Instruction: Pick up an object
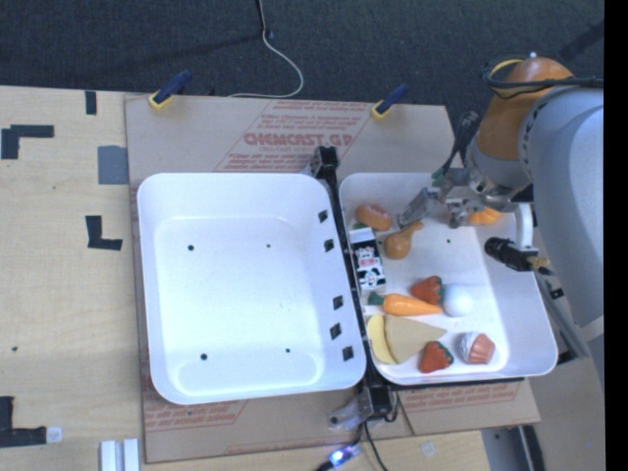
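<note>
The toys are lying in the right bin [535,356], crowded toward its left and front. A brown pear-like piece [397,244] is sitting near the back, with an orange roll [373,216] just beside it. Nearer the front, a carrot [412,306] is resting against a red piece [428,288] and a white ball [458,303]. A pale wedge [412,338] is leaning over a yellow slice [376,338], and a red strawberry [436,357] and a striped piece [477,347] are sitting at the front wall. A small printed box [366,260] is standing against the divider.

The claw [424,207] is hanging over the back of this bin, just above and to the right of the pear, likely lining up on it since it sits apart from the pile. Whether the claw is open or closed cannot be told from here; nothing is visibly held in it. An orange bit [483,218] is showing close beside the wrist.

The arm [559,165] is reaching in from the right. The left bin [157,263] is sitting alongside, both on cardboard [285,135] clamped to the bench [59,292], probably to keep them from sliding.
</note>
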`<state>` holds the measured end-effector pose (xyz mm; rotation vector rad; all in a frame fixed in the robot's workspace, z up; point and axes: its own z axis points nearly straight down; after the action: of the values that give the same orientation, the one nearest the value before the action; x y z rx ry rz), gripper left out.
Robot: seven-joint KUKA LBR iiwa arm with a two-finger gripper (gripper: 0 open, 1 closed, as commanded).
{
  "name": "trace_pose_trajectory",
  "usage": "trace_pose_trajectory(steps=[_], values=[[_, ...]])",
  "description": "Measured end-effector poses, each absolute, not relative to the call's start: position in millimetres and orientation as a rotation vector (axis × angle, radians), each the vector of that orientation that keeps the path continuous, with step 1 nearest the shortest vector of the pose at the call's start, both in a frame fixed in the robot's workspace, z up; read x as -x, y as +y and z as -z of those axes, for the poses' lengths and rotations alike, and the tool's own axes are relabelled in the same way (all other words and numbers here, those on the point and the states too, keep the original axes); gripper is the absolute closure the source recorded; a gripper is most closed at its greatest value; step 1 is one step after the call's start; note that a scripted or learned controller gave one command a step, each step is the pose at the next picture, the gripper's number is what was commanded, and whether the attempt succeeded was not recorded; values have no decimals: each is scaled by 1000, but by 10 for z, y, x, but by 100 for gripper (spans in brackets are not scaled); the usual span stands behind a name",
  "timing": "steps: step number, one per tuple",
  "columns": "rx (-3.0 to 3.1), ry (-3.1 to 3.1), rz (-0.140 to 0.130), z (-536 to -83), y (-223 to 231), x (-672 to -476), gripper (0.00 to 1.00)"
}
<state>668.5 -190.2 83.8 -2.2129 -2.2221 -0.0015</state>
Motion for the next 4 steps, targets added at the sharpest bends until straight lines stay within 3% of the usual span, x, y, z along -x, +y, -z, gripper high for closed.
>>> trace_pose_trajectory(steps=[1,2,3,4], values=[[2234,-2228,-6,-869,-1182,-5825,0],[2246,-2225,-4,-877,-1192,-5351,0],[2232,-2221,-4,-955,-1154,-5353,100],[2210,-2235,11,-1894,-248,-5234,100]])
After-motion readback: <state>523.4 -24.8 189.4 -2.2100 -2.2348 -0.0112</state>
